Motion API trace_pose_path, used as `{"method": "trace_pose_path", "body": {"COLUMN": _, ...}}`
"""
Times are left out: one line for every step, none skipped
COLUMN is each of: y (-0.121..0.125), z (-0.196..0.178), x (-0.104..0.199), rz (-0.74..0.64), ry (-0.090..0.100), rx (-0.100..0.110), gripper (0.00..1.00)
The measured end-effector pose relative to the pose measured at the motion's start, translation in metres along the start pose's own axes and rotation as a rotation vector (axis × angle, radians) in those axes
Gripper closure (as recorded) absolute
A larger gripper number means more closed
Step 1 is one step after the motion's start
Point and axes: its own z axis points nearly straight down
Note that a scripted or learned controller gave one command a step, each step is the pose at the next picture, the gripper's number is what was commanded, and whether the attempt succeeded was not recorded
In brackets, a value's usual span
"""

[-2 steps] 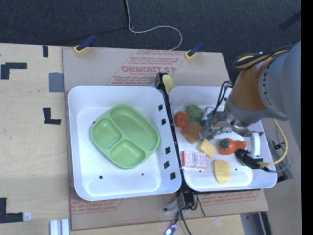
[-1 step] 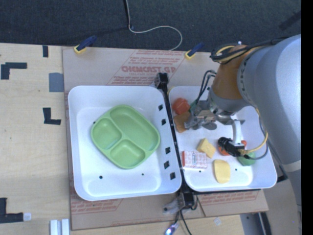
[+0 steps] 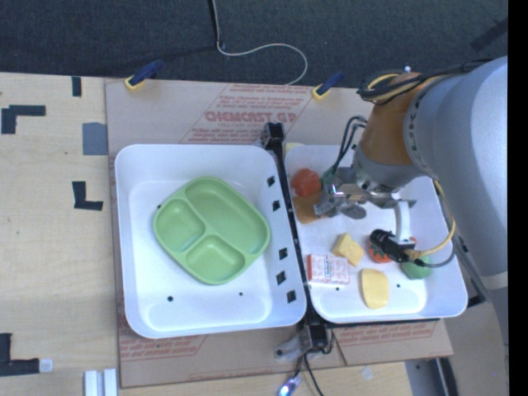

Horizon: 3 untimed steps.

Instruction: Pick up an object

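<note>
In the right bin [image 3: 441, 304] my gripper [image 3: 338, 202] hangs low over the left part of the bin floor. A red round object [image 3: 305, 181] lies just left of it, by the bin's left wall. Below that sits a brown-orange piece [image 3: 305, 213], close to the gripper's left side. A yellow wedge [image 3: 348, 248] lies in front of the gripper. Near the front edge are a yellow lump [image 3: 374, 288] and a red-and-white packet [image 3: 327, 269]. A small orange piece [image 3: 378, 256] and a green piece [image 3: 417, 270] lie to the right, partly hidden by the wrist.
The left bin [image 3: 136, 221] holds a green divided plate [image 3: 211, 229] at its middle. A black-clipped wall [image 3: 283, 221] separates the two bins. The grey arm with its orange band [image 3: 392, 134] covers the right bin's back right corner.
</note>
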Motion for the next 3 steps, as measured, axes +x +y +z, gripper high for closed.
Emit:
{"method": "trace_pose_path", "body": {"y": 0.011, "z": -0.094, "x": 0.085, "rz": -0.007, "ry": 0.004, "rx": -0.004, "gripper": 1.00}}
{"method": "trace_pose_path", "body": {"y": -0.055, "z": -0.088, "x": 0.012, "rz": 0.010, "ry": 0.000, "rx": 0.010, "gripper": 1.00}}
{"method": "trace_pose_path", "body": {"y": -0.039, "z": -0.160, "x": 0.098, "rz": -0.006, "ry": 0.002, "rx": -0.002, "gripper": 1.00}}
